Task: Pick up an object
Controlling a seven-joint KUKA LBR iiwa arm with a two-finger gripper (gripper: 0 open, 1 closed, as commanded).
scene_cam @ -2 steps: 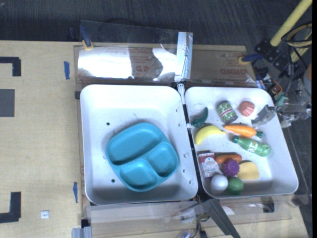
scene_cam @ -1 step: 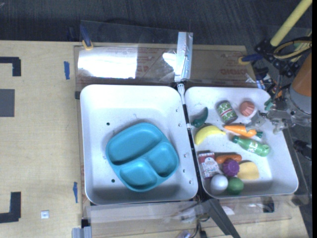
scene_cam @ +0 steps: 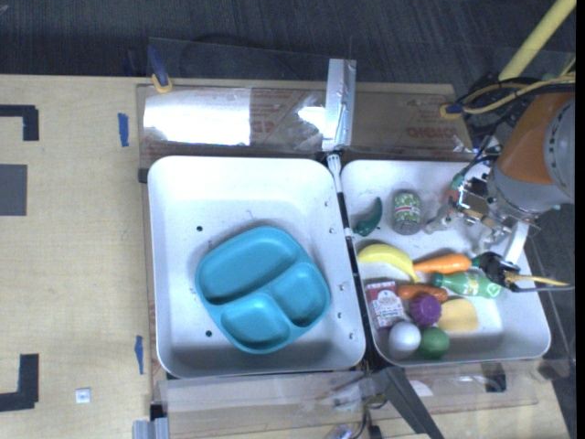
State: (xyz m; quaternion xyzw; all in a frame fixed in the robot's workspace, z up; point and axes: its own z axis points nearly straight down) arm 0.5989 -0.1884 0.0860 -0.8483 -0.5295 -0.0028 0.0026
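White and shallow, the two bins stand side by side on the bench. We name them by their place in the camera view: the left bin [scene_cam: 174, 245] and the right bin [scene_cam: 535, 337].

1. Left bin. We see one blue divided plate [scene_cam: 263, 286] with three compartments. It lies flat, toward the near side of the bin.

2. Right bin. We see the candidate objects for the pick clustered here:
- a dark green pepper [scene_cam: 368, 216] against the wall shared with the left bin;
- a small can [scene_cam: 407, 208] just beside it, at the far side;
- a banana [scene_cam: 386, 262] and a carrot [scene_cam: 443, 264] across the middle, end to end;
- a green bottle [scene_cam: 468, 285] lying on its side just below the carrot;
- a red packet [scene_cam: 384, 302], a purple ball [scene_cam: 424, 310] and a yellow block [scene_cam: 460, 315] in a row nearer the camera;
- a white ball [scene_cam: 404, 337] and a green ball [scene_cam: 434, 341], touching, at the near wall.

3. Arm. The arm [scene_cam: 539, 154] enters from the right of the view. The gripper [scene_cam: 464, 201] hangs over the far right part of the right bin, near the can and above the carrot in the view. We cannot tell whether the claw is wide or narrow.
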